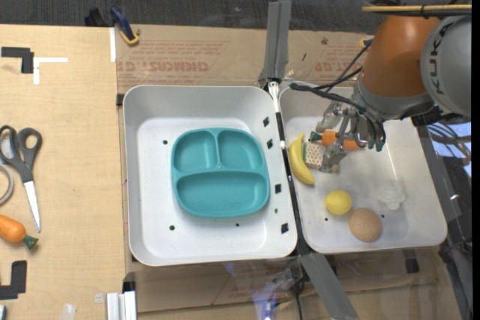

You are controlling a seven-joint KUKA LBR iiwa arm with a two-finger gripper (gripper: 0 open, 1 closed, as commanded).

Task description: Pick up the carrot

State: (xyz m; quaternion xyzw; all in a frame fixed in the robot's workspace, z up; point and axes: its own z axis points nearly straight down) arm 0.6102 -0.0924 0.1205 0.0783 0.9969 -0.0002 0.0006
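Observation:
A small orange carrot (327,137) shows at the left side of my gripper (337,143), over the upper left part of the right bin (420,183). The fingers are closed around it, with the carrot poking out toward the left. The gripper hangs below the orange wrist band and the grey arm, which come in from the upper right. Just beneath the carrot lies a beige checkered piece (315,154).
A banana (301,161) lies along the right bin's left wall; a lemon (338,202) and a tan egg-shaped thing (365,225) sit near its front. The left bin (142,183) holds a teal divided plate (220,172). Scissors (22,161) and another carrot (11,229) lie on the bench, far left.

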